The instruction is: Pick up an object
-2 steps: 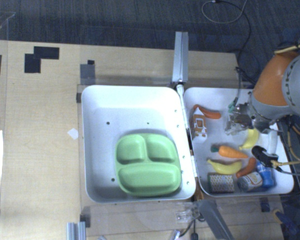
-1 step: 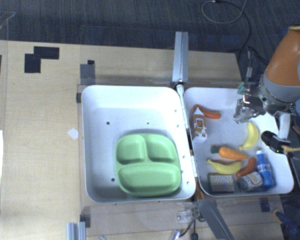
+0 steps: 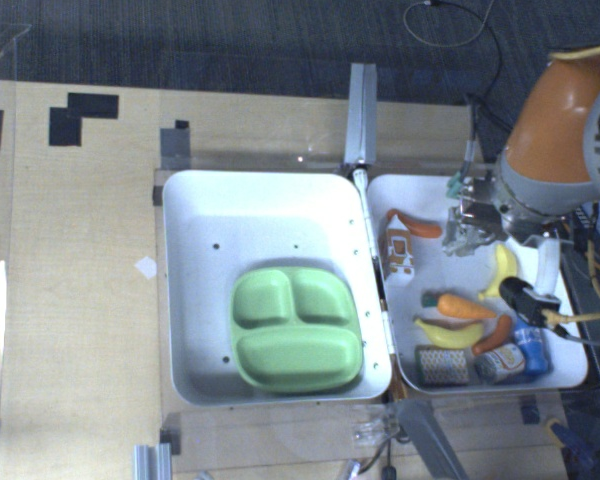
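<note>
Since the task names no single item, the likeliest candidate is entered first: orange curved toy vegetable (image 3: pixel 418 226), lying flat near the far wall of the right bin (image 3: pixel 420 190), apart from its neighbours. Judged light, stiff and smooth, probably hollow plastic, so it may slip or roll; best taken across its narrow middle, square to its length. Claw (image 3: pixel 467 234): above bare bin floor just beside that piece's right end, nothing seen in it; whether it is spread or pressed together cannot be told. Alternate candidate: yellow banana (image 3: pixel 504 266), just right of the claw, curved and likely as slick. Small white-and-orange carton (image 3: pixel 398 255): close below the orange piece, against the bin's left wall, with flat sides that would be easier to grasp. Carrot (image 3: pixel 462 307), second banana (image 3: pixel 448 334) and red piece (image 3: pixel 492 333): crowded together nearer the front, touching or nearly so. Front row: grey mesh-faced block (image 3: pixel 441 366), tin can (image 3: pixel 497 365), blue item (image 3: pixel 532 351), packed tight and poor for a clean grasp. Left bin (image 3: pixel 240 218): holds one green divided plate (image 3: pixel 295 328). Both bins sit on the pale worktop (image 3: pixel 80 268).
</note>
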Available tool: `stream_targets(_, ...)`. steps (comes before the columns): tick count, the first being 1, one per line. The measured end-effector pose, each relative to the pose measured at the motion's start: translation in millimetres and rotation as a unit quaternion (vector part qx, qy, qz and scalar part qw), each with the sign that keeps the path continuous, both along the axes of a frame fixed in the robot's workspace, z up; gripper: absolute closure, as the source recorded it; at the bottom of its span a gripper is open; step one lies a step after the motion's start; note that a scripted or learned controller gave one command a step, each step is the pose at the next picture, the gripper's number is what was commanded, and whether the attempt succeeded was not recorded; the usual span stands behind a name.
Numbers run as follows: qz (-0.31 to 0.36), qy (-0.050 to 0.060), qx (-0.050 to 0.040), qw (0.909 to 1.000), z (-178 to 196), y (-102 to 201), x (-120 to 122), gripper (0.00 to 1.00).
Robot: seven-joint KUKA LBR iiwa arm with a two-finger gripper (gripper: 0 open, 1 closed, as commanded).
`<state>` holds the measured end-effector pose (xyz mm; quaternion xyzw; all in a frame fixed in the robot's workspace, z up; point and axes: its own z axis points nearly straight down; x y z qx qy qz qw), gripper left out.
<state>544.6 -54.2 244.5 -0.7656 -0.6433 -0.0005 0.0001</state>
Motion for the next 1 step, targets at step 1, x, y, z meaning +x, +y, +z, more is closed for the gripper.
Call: stream_targets(1, -0.025, 0.001, -0.0002, 0.9997, -10.7, 87.3, -56.5, 1.0)
